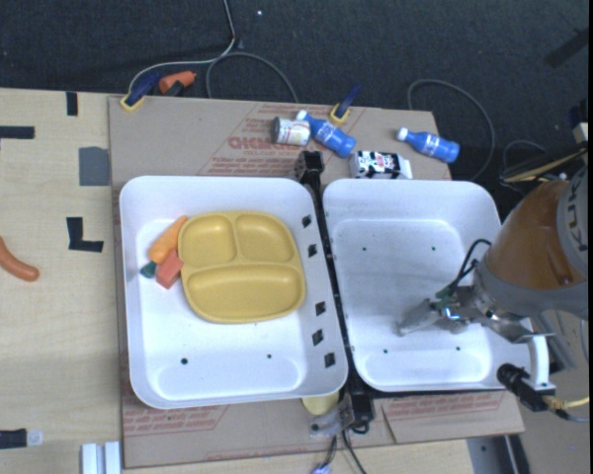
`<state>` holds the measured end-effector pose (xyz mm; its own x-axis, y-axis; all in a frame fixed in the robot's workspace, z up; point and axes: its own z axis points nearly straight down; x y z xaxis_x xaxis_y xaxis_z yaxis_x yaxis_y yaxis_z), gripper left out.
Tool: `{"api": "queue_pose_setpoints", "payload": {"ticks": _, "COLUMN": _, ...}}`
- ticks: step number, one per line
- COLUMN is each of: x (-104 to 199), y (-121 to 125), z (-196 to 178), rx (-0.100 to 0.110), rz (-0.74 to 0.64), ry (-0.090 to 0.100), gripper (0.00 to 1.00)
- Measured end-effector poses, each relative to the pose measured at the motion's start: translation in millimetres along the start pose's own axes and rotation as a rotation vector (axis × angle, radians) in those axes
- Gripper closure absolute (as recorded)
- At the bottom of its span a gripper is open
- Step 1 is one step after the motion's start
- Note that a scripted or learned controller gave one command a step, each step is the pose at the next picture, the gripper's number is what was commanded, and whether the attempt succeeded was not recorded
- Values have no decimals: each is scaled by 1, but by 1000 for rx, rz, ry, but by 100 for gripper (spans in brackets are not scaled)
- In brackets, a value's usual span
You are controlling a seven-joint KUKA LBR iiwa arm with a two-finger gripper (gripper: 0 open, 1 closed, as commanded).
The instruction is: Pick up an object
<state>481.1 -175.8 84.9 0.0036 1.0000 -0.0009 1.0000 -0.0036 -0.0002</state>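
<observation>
Though shallow — yellow, three-section plate (242,267)

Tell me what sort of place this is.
Most likely a robotics lab bench for grasping trials. Two shallow white bins, left and right, sit clamped to a board, a robot arm reaches in, cables trail across the dark floor, and toy food like the yellow divided plate serves as test objects.

a pale wooden bench (40,363) with black marks meets dark carpet (376,18) crossed by cables.
</observation>
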Motion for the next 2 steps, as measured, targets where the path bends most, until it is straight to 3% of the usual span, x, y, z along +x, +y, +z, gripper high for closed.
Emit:
{"api": "queue_pose_setpoints", "payload": {"ticks": 1, "x": 28, "y": 129, "z": -2, "rx": -11, "rz": -12, "ry": -3, "gripper": 0}}
{"api": "queue_pose_setpoints", "payload": {"ticks": 2, "x": 73, "y": 111, "z": -2, "rx": -6, "rz": -7, "ry": -3, "gripper": 0}}
